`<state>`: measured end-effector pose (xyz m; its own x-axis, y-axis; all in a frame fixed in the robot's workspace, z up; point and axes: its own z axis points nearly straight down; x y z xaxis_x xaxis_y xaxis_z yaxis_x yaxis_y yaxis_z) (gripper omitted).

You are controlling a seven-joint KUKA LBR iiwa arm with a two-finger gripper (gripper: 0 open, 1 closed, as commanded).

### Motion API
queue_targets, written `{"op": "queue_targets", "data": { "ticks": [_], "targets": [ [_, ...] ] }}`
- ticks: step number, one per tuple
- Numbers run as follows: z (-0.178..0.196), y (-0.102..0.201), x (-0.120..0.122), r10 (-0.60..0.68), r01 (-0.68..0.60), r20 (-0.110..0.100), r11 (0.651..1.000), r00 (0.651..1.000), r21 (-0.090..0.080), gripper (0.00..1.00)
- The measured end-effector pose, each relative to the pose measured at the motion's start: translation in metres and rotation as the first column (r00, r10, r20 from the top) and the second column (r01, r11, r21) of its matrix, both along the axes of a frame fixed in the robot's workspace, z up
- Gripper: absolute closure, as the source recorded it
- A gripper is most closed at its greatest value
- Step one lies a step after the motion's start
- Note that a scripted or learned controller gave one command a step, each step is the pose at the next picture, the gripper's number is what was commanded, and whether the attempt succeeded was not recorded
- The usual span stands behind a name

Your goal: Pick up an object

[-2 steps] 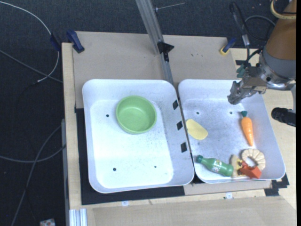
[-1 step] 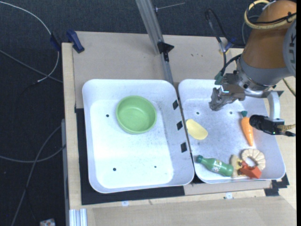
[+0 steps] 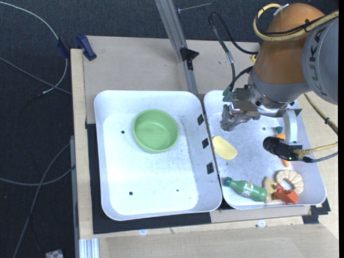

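Note:
My gripper (image 3: 230, 121) hangs over the back left part of the right bin (image 3: 309, 195), fingers pointing down, with nothing visible between them. Just in front of it a pale yellow oval piece (image 3: 224, 148) lies on the bin floor. A green bottle (image 3: 245, 188) lies on its side near the bin's front edge. To its right sit a cream ring-shaped toy (image 3: 290, 180) and a red-orange piece (image 3: 284, 194). A small orange and green bit (image 3: 279, 129) lies towards the bin's right side.
The left bin (image 3: 115, 198) holds a green bowl (image 3: 156, 130) towards its back. Black clips (image 3: 205, 143) sit along the seam between the bins. A metal post (image 3: 173, 26) slants up behind the bins.

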<state>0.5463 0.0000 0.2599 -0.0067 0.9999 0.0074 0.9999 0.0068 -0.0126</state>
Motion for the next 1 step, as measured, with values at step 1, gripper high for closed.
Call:
{"op": "queue_targets", "data": {
  "ticks": [1],
  "targets": [
    [-0.0188, 0.052, -0.0036, -0.001, 0.001, -0.004, 1.0, 1.0, -0.003, 1.0]
  ]
}}
